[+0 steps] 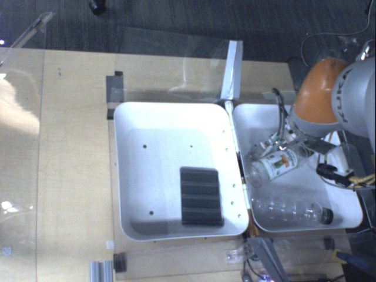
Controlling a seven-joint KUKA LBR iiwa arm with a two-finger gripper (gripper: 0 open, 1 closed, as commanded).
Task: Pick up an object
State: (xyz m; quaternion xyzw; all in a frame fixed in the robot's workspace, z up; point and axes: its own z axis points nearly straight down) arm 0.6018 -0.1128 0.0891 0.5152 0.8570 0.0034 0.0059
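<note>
The arm's pincer (281, 145) reaches into the right bin (258, 119) over a small labelled bottle (271, 165); its grip cannot be made out.

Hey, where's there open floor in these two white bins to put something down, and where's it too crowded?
The left bin has the most room: its whole upper half and left side are bare, bordered by the black ribbed block at lower right. The right bin is crowded: the gripper is over a labelled clear bottle, another clear bottle lies along the near wall.
</note>
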